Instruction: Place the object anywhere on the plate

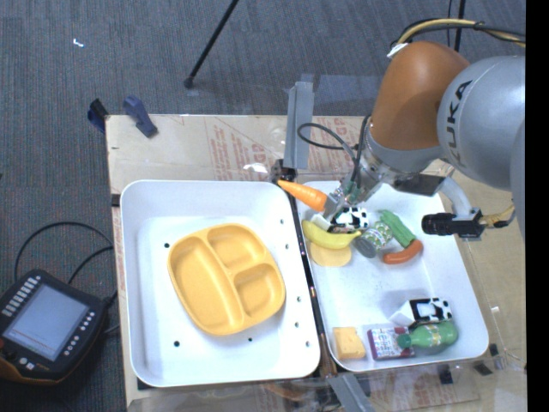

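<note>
A grey robot arm with an orange band above its wrist reaches in from the right and bends steeply down over the right-hand white bin (467, 281), its bulky wrist hanging above that bin's far-left corner. At its tip the gripper (343, 209) sits low among a cluster of toys — whether its fingers are spread or pressed together cannot be told, since the wrist and the clutter hide them. Taking the gripper as the landmark: a black-and-white cow toy (348, 220) lies directly beneath it, touching or nearly so; a yellow banana (328, 235) lies just below and left of it; an orange carrot (304, 193) angles away up and to the left, resting over the bin's rim. Just right of the gripper lie a green cylinder (397, 227) and a red sausage (402, 253). Well below it, near the bin's front edge, sit a yellow cheese block (348, 343), a green bottle (431, 336) and a second cow-patterned piece (429, 309). Far to the left, in the other white bin (146, 230), rests the yellow divided plate (226, 277) — nothing lies on it.
</note>
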Available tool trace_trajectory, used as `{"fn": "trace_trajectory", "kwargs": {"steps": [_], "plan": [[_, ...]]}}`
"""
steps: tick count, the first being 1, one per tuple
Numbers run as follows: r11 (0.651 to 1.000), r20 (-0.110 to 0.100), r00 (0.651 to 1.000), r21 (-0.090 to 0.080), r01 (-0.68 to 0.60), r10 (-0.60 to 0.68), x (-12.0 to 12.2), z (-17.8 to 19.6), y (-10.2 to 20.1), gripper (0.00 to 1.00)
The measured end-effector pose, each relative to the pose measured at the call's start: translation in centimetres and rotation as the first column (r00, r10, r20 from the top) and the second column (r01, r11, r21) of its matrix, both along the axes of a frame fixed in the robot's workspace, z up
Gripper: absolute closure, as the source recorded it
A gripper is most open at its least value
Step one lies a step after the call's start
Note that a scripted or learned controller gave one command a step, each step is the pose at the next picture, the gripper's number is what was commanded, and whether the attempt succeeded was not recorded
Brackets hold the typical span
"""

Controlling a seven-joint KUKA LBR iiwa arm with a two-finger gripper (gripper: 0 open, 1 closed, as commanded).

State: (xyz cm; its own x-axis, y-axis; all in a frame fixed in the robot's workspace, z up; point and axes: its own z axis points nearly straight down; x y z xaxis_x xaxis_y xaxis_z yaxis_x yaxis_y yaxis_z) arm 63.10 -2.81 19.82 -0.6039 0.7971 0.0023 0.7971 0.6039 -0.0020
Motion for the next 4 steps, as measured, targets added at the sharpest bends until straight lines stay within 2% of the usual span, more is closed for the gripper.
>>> {"fn": "trace_trajectory", "kwargs": {"steps": [1, 2, 3, 4], "plan": [[0.987, 0.000, 0.987, 0.000, -0.159, 0.159, -2.4, -1.2, 6.5, 1.00], [0.952, 0.000, 0.952, 0.001, -0.305, 0.305, -5.6, -1.2, 12.0, 1.00], [0.953, 0.000, 0.953, 0.001, -0.304, 0.304, -5.6, -1.2, 12.0, 0.00], [0.954, -0.001, 0.954, 0.002, -0.299, 0.299, -5.5, -0.3, 11.9, 1.00]]}}
